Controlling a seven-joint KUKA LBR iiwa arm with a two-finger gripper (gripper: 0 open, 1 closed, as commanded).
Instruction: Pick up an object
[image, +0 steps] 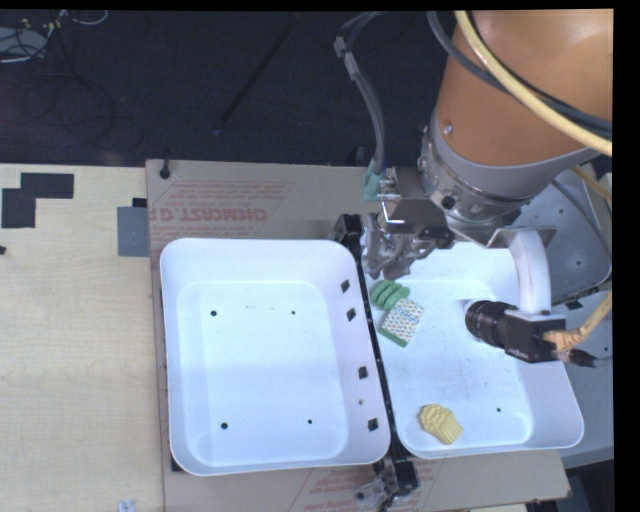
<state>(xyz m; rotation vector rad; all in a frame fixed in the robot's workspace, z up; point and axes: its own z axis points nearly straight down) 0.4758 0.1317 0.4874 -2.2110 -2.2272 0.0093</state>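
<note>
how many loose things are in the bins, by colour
green: 2, ridged piece and mesh-patterned block, right bin
yellow: 1, lump, same bin
total: 3

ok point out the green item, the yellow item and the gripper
green item (397, 311), camera view, on its patterned face
yellow item (440, 423), camera view, on its middle
gripper (388, 262), camera view, at the fingertips

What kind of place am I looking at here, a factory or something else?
More likely a robotics lab test bench than a factory: a robot arm reaches over two white bins, one bearing small toy-like items such as a green object and a yellow object, with loose cables behind.
</note>
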